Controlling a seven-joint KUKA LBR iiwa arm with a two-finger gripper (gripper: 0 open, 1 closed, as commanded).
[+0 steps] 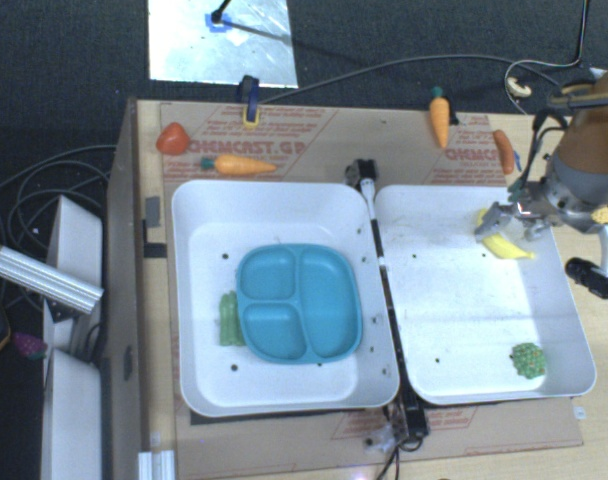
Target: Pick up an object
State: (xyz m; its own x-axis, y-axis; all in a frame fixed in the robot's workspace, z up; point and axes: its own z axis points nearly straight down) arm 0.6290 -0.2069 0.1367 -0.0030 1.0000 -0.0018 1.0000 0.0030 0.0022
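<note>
Gripper [512, 220] at right bin's [454, 368] 1 o'clock, over banana [506, 247]; finger spread unreadable. Centre on it, descend straight.

**What I am made of**

My arm [592, 163] is rounded and grey, with an orange band just above the wrist. Below the band sits a paler, silvery collar. My gripper [511, 218] is small, metallic grey, with dark fittings. A thin black cable loops beside my wrist.
</note>
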